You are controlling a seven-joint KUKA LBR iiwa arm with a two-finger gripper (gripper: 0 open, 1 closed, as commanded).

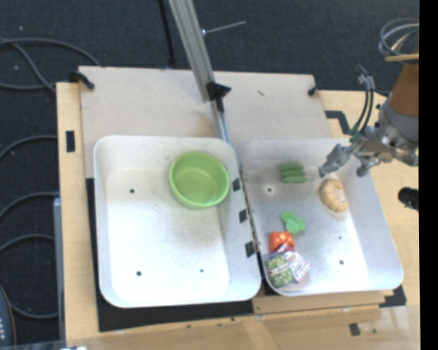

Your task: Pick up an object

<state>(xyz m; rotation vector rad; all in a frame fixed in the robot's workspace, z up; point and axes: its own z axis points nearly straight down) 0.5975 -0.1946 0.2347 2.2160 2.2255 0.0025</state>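
Note:
In the right bin (372, 246) lie a tan, bun-like lump (334, 195), a ribbed green piece (292, 173), a small green leafy toy (293, 222), a red piece (281, 240) and a green-and-white packet (287, 267). My gripper (346, 164) hangs over the bin's far right part, just above and behind the tan lump. Its fingers are spread open with nothing between them.
A light green bowl (198, 180) sits in the far part of the left bin (131, 268). A slanted metal post (193, 39) rises from behind the divider between the bins. Cables lie on the dark floor at the left.

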